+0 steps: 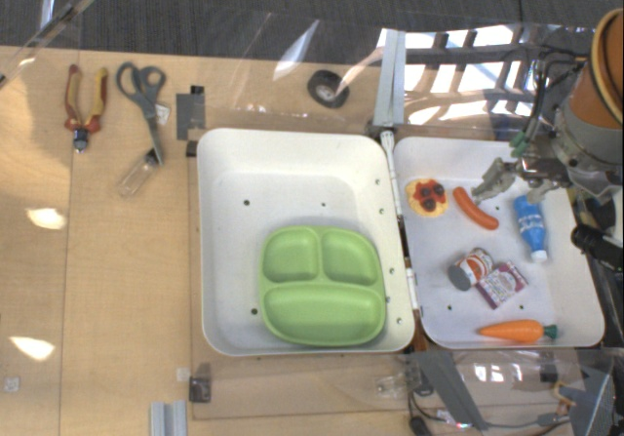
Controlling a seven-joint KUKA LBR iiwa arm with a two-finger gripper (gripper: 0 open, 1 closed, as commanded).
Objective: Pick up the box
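Note:
The box (502,284) is a small purple and white carton lying flat in the right bin (585,322), near the bin's middle and just right of a small can (467,269). My gripper (512,177) hangs over the far part of the right bin, well above the box in the picture and apart from it. It is open, with nothing between its fingers; one grey finger (487,181) slants down-left toward a red sausage (475,209).
The right bin also holds a blue bottle (531,227), a small round pastry (427,196) and a carrot (513,332). In the left bin (224,229) lies a green divided plate (322,286). Pliers (82,104) and scissors (145,104) lie on the bench at far left.

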